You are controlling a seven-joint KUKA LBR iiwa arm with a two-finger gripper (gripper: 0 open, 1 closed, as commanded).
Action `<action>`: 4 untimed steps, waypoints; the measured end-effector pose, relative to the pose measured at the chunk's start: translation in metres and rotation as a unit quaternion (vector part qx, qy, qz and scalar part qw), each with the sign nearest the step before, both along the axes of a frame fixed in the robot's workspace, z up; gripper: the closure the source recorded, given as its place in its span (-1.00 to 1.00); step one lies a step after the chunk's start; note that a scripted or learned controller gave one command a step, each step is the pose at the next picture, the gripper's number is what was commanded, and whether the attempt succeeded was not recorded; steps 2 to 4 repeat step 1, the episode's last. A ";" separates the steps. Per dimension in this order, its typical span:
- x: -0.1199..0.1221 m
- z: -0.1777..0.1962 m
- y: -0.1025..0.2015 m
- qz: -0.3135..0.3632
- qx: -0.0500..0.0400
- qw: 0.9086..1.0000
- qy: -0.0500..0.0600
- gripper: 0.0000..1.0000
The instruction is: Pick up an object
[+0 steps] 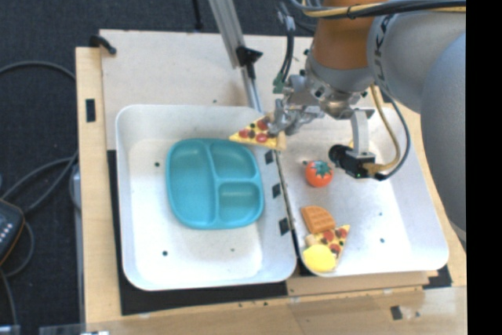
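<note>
You are looking at the carry stage of the pick. The gripper (276, 124) sits above the ridge where the two bins meet, and a pizza slice (257, 134) hangs at its tip, crust end toward the fingers and point reaching out over the left bin (141, 263). The slice looks lifted off the floor, and the fingers appear closed on its crust end, though the metal there is small and cluttered, so treat that hold as likely rather than certain.

If the hold is good, your next move calls for a clean rise, straight up, so the slice does not brush the ridge or the rim of the blue divided plate (214, 183) lying just below and to the left. A slow lift would suit a thin piece pinched at one edge, since it could swing or slip.

In the right bin (408, 247) you have a tomato (318, 172) near the middle, and at the front edge a waffle (317, 219) with a lemon (318, 256) and a second pizza slice (337, 238) crowded against it.

The wrist and its orange band cover the back of the right bin, so whatever lies under them is hidden from you. The fingertips themselves blur into the slice, and cables cross the wrist area.
</note>
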State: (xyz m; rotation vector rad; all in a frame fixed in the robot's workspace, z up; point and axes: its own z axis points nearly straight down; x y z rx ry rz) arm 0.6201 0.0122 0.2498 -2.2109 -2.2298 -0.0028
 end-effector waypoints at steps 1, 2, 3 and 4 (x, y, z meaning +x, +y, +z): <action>-0.013 -0.012 0.056 0.000 -0.001 1.000 0.000 1.00; -0.013 -0.012 0.056 0.000 -0.001 1.000 0.000 1.00; -0.013 -0.012 0.056 0.000 -0.001 1.000 0.000 1.00; -0.013 -0.012 0.056 0.000 -0.001 1.000 0.000 1.00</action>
